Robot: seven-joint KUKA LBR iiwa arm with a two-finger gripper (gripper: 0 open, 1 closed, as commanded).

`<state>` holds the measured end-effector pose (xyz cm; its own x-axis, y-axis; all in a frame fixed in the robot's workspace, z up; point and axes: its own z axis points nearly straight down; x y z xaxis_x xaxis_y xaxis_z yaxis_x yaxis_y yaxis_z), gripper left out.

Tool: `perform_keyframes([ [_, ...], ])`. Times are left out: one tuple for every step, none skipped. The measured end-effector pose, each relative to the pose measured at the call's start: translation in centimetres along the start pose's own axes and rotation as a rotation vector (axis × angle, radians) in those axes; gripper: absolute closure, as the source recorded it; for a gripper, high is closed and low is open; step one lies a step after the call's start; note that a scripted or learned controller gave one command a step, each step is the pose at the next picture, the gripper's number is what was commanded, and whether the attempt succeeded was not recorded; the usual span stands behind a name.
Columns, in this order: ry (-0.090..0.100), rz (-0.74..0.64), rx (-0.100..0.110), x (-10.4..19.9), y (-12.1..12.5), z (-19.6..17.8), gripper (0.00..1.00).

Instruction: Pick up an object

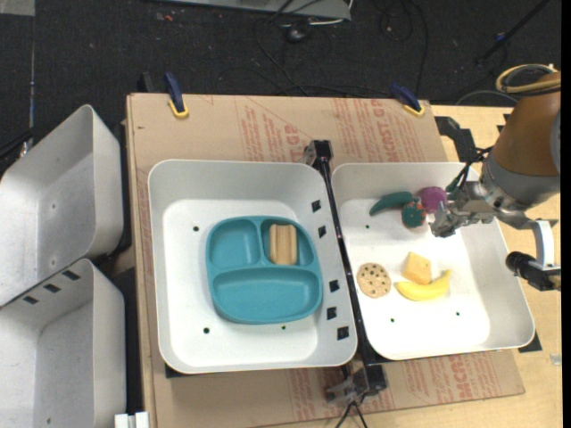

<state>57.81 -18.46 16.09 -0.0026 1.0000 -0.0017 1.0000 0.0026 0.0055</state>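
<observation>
The right bin (464,328) holds a chocolate-chip cookie (373,280), a yellow cheese wedge (417,266), a banana (425,287), a dark green pepper (390,203) and a purple and teal toy (424,205). My gripper (443,224) hangs low over the bin's upper right part, just right of the purple toy and above the cheese wedge. Nothing shows between its fingers.
The left bin (178,328) bears a teal divided tray (259,283) with a tan bread-like block (283,243) in its upper right compartment. A black divider (335,239) runs between the bins. Two spare white bins (53,257) lie off the bench at left.
</observation>
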Motion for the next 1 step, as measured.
perform_keyframes([
  [-0.001,0.0,-0.002,-0.04,0.2,-5.37,1.0],
])
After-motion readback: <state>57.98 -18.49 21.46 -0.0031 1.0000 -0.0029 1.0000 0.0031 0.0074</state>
